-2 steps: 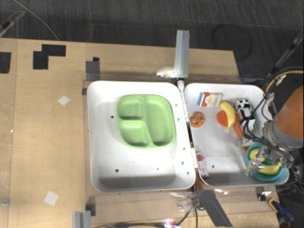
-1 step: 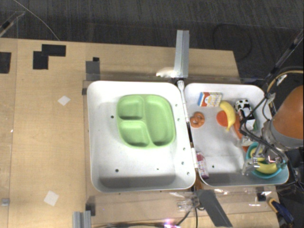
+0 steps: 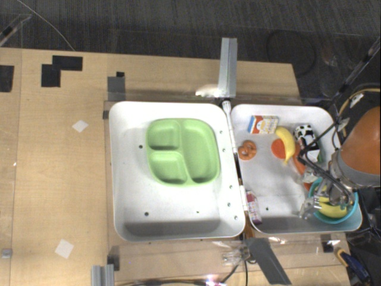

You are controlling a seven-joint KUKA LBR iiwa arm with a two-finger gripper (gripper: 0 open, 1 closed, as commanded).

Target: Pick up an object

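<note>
Camera view, looking down at the bench w/ two shallow white bins side by side. Left white bin [image 3: 128, 159] has a light green plastic divided plate [image 3: 181, 151], three compartments, sitting roughly mid-bin, a bit toward the back. Right white bin [image 3: 268, 189] is where the clutter is: a small red-white-yellow carton [image 3: 262, 124] lying flat near the back wall, a round orange-brown disc-shaped thing [image 3: 247, 150] near the left wall, a yellow banana [image 3: 286, 143] lying across an orange-red round object [image 3: 278, 149], and a black-and-white patterned item [image 3: 304, 132] just behind those. A small dark red/pink item [image 3: 252, 205] sits by the front left corner, close to the divider. Front right corner has a teal blue bowl [image 3: 339, 212] w/ something yellow in it.

The grey arm w/ orange band [image 3: 364, 148] comes in from the right, and the two-finger gripper [image 3: 324, 198] hangs right over the bowl's rim, cables draped around it. Fingers are too cluttered to read, so can't tell if they're released or clenched on anything. Banana and carton sit well apart from the gripper.
</note>
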